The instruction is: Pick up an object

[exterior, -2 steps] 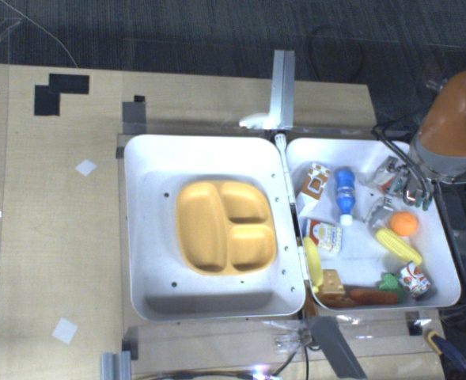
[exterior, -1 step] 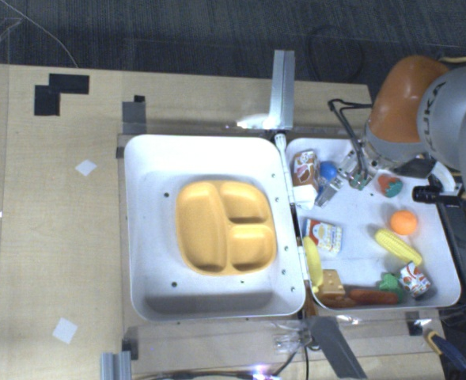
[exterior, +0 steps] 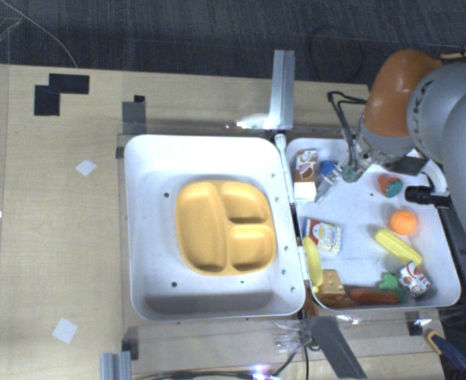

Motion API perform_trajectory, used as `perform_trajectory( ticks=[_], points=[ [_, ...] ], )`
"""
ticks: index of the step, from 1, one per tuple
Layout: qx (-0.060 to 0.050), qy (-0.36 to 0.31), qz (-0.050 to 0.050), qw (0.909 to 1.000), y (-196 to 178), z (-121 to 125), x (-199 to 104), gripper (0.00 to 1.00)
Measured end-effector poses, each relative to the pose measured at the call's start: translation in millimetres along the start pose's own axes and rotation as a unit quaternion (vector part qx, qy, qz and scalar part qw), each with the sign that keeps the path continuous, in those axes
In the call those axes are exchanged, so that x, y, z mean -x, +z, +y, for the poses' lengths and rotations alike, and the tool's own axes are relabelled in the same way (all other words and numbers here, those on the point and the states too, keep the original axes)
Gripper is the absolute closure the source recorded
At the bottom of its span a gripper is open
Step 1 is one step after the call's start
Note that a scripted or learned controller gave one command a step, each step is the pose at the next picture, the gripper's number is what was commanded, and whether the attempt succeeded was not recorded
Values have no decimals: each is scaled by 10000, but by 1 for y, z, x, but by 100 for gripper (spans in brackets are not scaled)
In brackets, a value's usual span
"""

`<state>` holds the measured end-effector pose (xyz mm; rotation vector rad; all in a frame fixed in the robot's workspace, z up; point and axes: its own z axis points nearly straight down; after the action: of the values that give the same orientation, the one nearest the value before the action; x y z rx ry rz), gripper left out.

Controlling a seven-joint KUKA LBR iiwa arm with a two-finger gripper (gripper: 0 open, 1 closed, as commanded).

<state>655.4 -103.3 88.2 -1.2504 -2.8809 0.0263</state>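
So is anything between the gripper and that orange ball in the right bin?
Nothing visible blocks it. The gripper is at the bin's far end; the orange ball sits nearer the camera on bare white floor. A small red and green toy lies just beside that line.

Grey rounded arm [exterior: 454, 109], orange band [exterior: 395, 93], black cables by the wrist

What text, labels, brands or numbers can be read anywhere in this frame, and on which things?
No text can be read.
Red and white packet in the right bin: printed, too blurred to read.
Small brown and white packet near the bin's far-left corner: too small to read.
Red and white item in the near-right corner: markings blurred.
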Motion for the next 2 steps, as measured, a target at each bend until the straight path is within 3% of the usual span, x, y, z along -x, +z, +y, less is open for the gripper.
perform_trajectory(
  ticks=[1, 2],
  points=[
    [51, 949, 50, 9955, 0, 2, 11, 0],
    [70, 922, -2, 9957, -13, 3, 14, 100]
  ],
)
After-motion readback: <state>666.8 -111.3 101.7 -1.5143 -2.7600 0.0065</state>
